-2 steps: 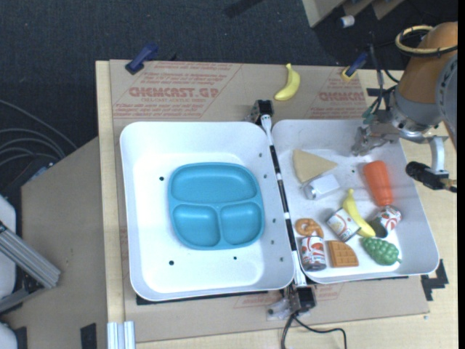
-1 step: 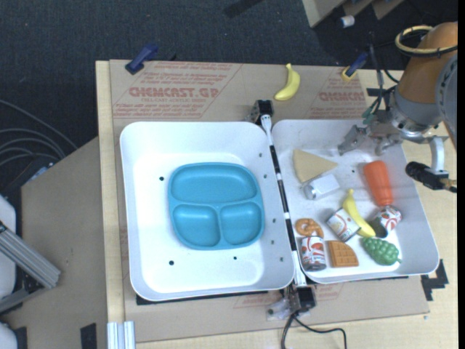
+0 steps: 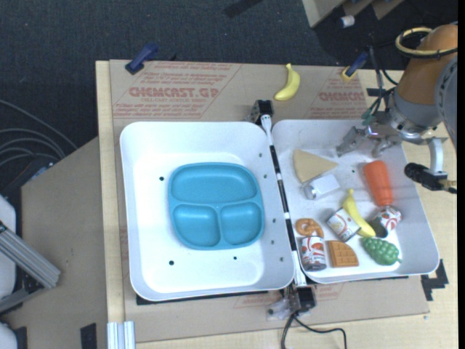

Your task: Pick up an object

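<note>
In the right-hand shallow white bin (image 3: 425,262), near its far edge, I see my two-finger gripper (image 3: 365,138) with its prongs spread apart and nothing between them. The nearest candidate, I judge, is the pale yellow cheese-like wedge (image 3: 314,165), lying just beside it toward the left bin and slightly nearer the camera, its long axis running roughly across the bin, tip pointing right toward the gripper.

Left bin (image 3: 138,195): blue tray (image 3: 215,203) fills the middle; bare white along all four edges.
Right bin (image 3: 425,257): front half crowded with carrot (image 3: 378,182), banana (image 3: 358,213), cans, broccoli (image 3: 382,250); far left corner open.
</note>
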Robot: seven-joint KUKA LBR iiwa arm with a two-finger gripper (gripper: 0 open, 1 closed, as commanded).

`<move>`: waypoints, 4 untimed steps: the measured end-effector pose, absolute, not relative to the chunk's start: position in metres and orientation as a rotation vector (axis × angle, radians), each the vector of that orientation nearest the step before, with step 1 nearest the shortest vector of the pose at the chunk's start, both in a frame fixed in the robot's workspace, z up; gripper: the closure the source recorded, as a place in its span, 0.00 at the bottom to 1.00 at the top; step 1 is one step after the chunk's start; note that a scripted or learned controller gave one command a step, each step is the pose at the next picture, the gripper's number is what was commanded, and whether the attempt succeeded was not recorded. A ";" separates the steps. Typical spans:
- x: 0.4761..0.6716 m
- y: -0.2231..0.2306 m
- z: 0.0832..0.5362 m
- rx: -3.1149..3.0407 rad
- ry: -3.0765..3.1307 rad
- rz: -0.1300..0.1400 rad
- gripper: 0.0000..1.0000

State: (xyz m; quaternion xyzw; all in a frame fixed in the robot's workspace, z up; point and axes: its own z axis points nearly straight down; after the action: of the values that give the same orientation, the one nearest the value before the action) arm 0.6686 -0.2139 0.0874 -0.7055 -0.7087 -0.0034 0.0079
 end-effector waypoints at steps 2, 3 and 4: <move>0.668 -0.212 0.086 -2.207 -2.216 -0.008 0.00; 0.668 -0.215 0.096 -2.215 -2.225 -0.004 1.00; 0.668 -0.213 0.096 -2.210 -2.224 -0.005 0.00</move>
State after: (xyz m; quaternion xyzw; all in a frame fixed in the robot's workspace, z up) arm 0.6682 -0.2133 0.0957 -0.7050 -0.7092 -0.0016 0.0030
